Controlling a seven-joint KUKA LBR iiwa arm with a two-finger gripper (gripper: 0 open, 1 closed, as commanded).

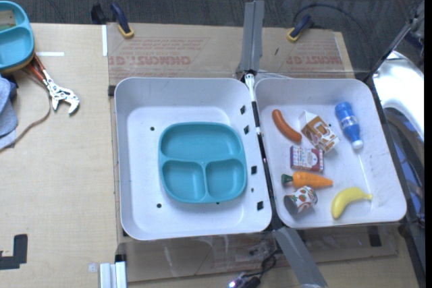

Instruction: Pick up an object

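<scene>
The right bin [378, 145] holds several small items. An orange sausage [287, 125] lies near its left wall. Beside it sit a small brown-and-white carton [320, 133] and a blue bottle [348, 122] with a white cap. A maroon packet [306, 158] lies in the middle, with a toy carrot [311, 179] just below it. A small can [302, 199] and a yellow banana [349, 201] rest near the front wall. A grey part of the arm [399, 88] shows at the right edge, outside the bin.
The left bin [135, 145] holds a teal divided plate [202, 162]. On the bench to the left lie a wrench [62, 98], a teal tray [13, 37] and a grey cloth [7, 114]. Two clamps [121, 20] [299, 27] sit behind the bins.
</scene>
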